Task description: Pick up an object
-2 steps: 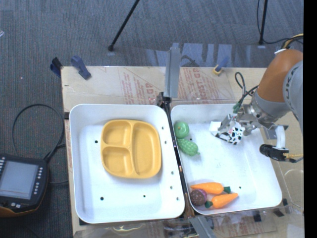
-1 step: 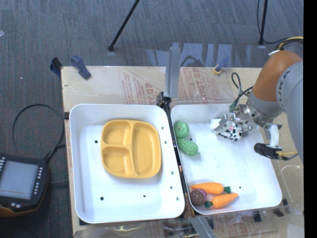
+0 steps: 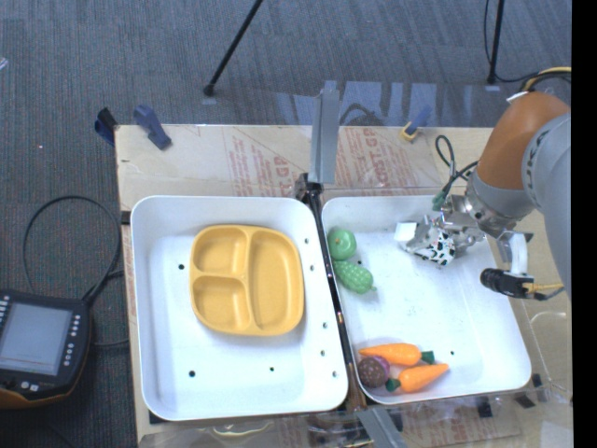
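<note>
My gripper (image 3: 431, 240) hangs over the far part of the right bin (image 3: 485, 343), reaching in from the right. A small black-and-white spotted toy (image 3: 438, 248) sits between its fingers, and the gripper is shut on it. A pale grey piece (image 3: 407, 231) shows just left of the toy. Elsewhere in the right bin, a round green fruit (image 3: 342, 244) and a bumpy green one (image 3: 354, 276) lie by the left wall. Two orange carrots (image 3: 396, 353) (image 3: 422, 376) and a dark purple ball (image 3: 373, 371) lie at the front.
The left bin (image 3: 159, 343) holds a yellow divided plate (image 3: 247, 278). A grey upright post (image 3: 324, 143) stands behind the seam between the bins. A black pendant with a screen (image 3: 37, 339) lies on the floor at left. Tripod legs stand behind the bench.
</note>
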Motion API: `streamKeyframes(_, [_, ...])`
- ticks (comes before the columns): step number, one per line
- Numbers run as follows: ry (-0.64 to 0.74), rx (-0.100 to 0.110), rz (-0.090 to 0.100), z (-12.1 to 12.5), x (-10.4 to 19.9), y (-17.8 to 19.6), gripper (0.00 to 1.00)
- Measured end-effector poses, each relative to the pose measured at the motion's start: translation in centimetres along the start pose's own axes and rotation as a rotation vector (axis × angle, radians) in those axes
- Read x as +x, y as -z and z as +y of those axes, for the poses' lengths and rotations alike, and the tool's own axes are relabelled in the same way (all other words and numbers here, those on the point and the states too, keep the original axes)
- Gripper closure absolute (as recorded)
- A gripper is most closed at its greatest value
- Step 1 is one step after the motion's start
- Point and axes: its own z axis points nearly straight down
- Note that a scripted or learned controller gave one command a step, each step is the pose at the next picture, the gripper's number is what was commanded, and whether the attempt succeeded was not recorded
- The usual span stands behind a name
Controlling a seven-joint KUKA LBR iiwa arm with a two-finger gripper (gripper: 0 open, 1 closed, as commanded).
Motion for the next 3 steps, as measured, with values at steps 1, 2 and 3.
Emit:
streamKeyframes(1, [-0.012,-0.031,-0.004,-0.7,6.9,8.9,1.00])
streamKeyframes(2, [-0.015,-0.023,-0.005,-0.9,6.7,8.4,0.00])
streamKeyframes(3, [0.049,-0.014,-0.005,-1.5,10.2,1.6,0.00])
